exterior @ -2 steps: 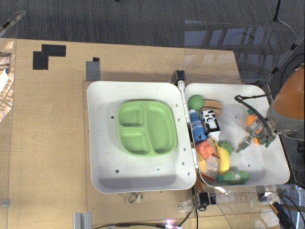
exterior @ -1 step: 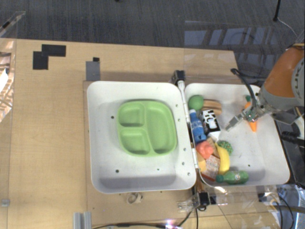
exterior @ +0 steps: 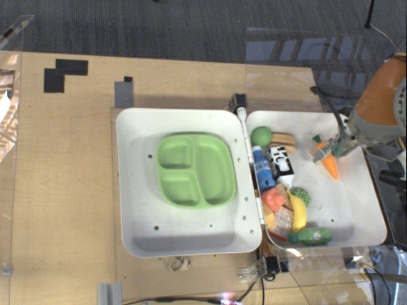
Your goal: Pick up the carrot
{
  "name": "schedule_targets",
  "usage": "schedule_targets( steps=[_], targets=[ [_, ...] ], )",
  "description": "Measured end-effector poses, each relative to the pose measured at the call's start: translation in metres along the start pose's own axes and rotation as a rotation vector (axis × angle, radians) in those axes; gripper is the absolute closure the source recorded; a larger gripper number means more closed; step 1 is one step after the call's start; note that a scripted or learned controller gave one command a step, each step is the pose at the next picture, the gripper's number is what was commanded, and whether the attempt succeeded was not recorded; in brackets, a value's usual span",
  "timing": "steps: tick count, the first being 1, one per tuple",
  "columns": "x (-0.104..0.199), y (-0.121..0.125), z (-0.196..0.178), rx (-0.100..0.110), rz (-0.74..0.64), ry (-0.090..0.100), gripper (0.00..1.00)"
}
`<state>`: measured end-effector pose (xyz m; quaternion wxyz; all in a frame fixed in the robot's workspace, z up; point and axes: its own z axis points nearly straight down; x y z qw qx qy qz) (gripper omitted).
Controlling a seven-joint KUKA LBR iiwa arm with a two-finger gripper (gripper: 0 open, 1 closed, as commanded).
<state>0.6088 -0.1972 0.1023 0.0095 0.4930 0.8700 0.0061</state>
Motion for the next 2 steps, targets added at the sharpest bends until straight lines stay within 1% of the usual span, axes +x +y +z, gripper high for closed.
schedule_targets(
  steps=[1, 2],
  targets=[
    [0.067, 0.036, -0.046, 0.013, 0.281, 0.003, 1.00],
    [-0.023, 0.017, -0.005, 0.015, -0.182, 0.004, 1.00]
  ],
)
